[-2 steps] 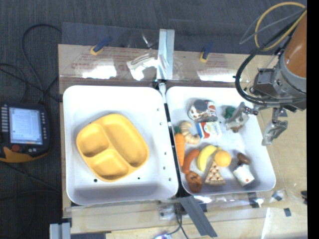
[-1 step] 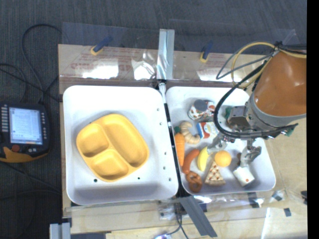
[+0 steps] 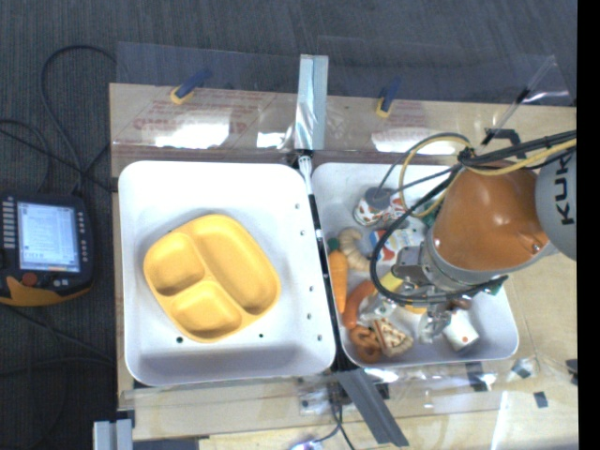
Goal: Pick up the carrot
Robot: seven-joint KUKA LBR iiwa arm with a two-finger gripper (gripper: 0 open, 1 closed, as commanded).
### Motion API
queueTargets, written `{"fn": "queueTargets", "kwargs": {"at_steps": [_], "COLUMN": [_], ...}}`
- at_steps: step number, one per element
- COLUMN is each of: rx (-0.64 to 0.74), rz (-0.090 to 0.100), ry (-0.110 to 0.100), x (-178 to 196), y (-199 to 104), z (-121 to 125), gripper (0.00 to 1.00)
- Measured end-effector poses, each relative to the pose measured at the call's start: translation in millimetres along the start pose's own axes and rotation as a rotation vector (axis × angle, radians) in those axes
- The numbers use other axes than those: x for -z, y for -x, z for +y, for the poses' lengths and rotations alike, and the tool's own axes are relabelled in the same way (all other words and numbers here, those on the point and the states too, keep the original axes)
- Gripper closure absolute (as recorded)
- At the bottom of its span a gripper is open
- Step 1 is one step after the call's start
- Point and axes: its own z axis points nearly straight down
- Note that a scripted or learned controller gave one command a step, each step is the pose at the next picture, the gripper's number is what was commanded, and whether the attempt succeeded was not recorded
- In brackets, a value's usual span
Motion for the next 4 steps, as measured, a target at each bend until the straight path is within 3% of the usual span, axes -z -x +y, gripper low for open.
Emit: {"fn": "queueTargets", "kwargs": {"at_steps": [1, 2, 3, 4], "rx": [-0.111, -0.121, -0.216, -0.348], "rz": [-0.005, -0.008, -0.010, -0.021], "ry": [-0.014, -0.025, -0.042, -0.041], "x": [72, 3, -1, 0], "y": [-3, -52, -37, -45], "z": [-158, -147, -108, -102], "gripper": [0.00, 0.00, 0.00, 0.00]}}
